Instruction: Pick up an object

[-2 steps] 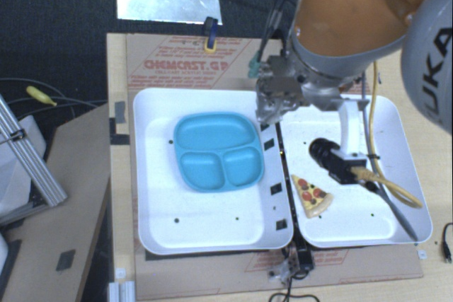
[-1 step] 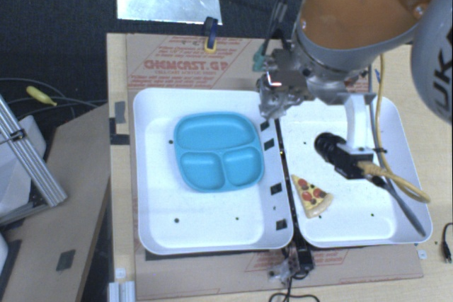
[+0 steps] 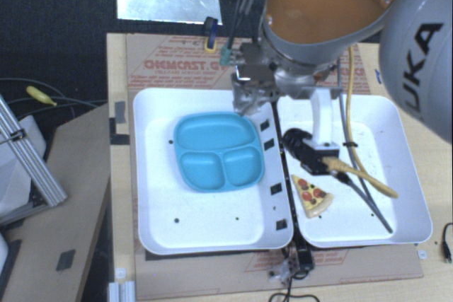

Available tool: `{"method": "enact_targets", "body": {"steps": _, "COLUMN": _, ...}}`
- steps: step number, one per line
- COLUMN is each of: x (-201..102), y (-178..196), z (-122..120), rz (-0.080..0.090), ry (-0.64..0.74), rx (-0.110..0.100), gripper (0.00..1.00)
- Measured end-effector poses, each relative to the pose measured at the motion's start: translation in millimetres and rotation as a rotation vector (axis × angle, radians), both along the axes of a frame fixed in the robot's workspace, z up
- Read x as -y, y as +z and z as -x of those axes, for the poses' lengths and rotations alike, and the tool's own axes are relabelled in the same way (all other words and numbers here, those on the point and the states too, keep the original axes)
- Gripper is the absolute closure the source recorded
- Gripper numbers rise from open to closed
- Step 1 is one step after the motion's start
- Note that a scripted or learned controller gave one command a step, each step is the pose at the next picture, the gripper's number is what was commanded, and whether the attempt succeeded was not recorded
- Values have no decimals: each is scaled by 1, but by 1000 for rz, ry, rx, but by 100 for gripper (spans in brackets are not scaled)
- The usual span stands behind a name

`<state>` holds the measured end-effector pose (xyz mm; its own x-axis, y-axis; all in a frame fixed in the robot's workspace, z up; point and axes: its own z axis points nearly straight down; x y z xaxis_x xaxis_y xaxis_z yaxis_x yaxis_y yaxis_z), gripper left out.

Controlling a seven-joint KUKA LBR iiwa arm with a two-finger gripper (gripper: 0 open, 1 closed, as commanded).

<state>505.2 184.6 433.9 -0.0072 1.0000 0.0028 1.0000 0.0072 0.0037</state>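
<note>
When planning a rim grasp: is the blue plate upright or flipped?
Upright: the blue plate shows its three hollow compartments facing up.

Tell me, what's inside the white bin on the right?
A toy pizza slice lies near the right bin's front left corner. The robot arm hangs over the bin's back part, so whatever may lie there is covered.

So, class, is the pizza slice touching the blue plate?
Apart. The camera view shows the pizza slice in the right bin and the blue plate in the left bin, with both rims between them.
</note>
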Motion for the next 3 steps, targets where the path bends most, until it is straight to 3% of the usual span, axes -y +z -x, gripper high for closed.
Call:
{"method": "enact_targets", "body": {"steps": 1, "x": 2, "y": 11, "z": -1, "rz": 0, "ry": 1, "rx": 2, "gripper": 100}}
{"method": "enact_targets", "body": {"steps": 2, "x": 70, "y": 29, "z": 19, "rz": 2, "ry": -12, "rx": 1, "gripper": 100}}
{"method": "enact_targets", "body": {"steps": 3, "x": 30, "y": 11, "z": 19, "rz": 2, "ry": -1, "rx": -3, "gripper": 100}}
